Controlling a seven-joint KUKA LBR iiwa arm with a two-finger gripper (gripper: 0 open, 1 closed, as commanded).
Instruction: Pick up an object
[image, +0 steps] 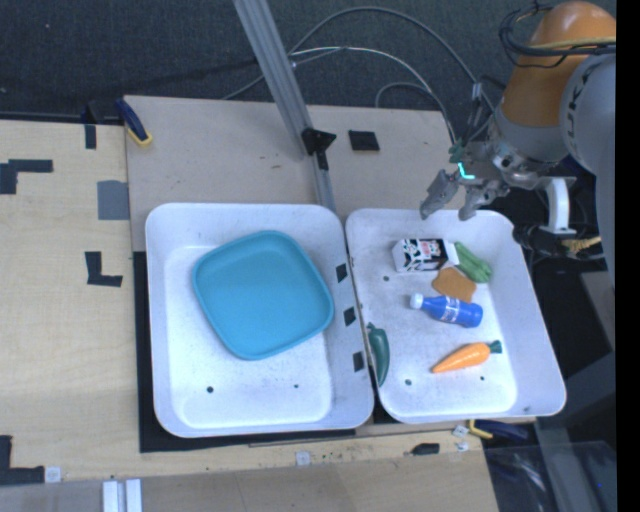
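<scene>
Camera view from above the bench (60, 300): we look down at a slant on a pale wooden top marked with dark tape patches, a raised tan board behind it, and dark carpet-like flooring beyond, where thin cables loop across. A grey metal post (285, 90) slants down from the top edge to the gap between two shallow white bins. The left bin (170, 400) carries a single turquoise square plate (262, 293), lying flat and turned slightly off square. The right bin (530, 360) holds the small objects: a black-and-white carton (420, 254) on its side near the far end, a green piece (473, 264) just beside it, a tan biscuit-like piece (455, 284) touching the green one, a blue bottle (450, 310) with a white cap lying on its side below that, and an orange carrot (465, 357) nearer the front. A dark green pepper-like item (379, 351) lies along the rim where the two bins meet. We see the arm (560, 70), grey with its orange band, reaching in from the right, and the claw (453, 200) poised above the far edge of the right bin, just beyond the carton. Its two fingers stand parted, with nothing between them, and we see no contact with any object.
</scene>
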